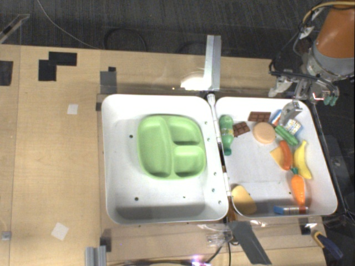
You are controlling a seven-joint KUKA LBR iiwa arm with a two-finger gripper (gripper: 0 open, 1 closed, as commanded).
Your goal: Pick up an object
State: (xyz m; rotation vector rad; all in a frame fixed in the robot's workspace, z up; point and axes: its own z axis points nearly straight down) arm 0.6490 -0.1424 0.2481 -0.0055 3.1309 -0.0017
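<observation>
The right bin (255, 173) holds several toy foods. A green bottle (225, 131) lies at its left wall, with two brown chocolate pieces (259, 116) and a tan round bun (264, 133) beside it. Along the right side are an orange-red pepper (285, 153), a banana (302, 159) and a carrot (298, 188). My gripper (289, 114) hangs over the bin's far right corner, just above a green and blue packet (290, 129) and right of the bun. Nothing shows held in it.
The left bin (113, 165) bears a green divided plate (171, 146). A gold rounded piece (243, 199) and a marker (288, 209) lie at the right bin's near edge. A metal post (213, 62) stands behind the wall between the bins.
</observation>
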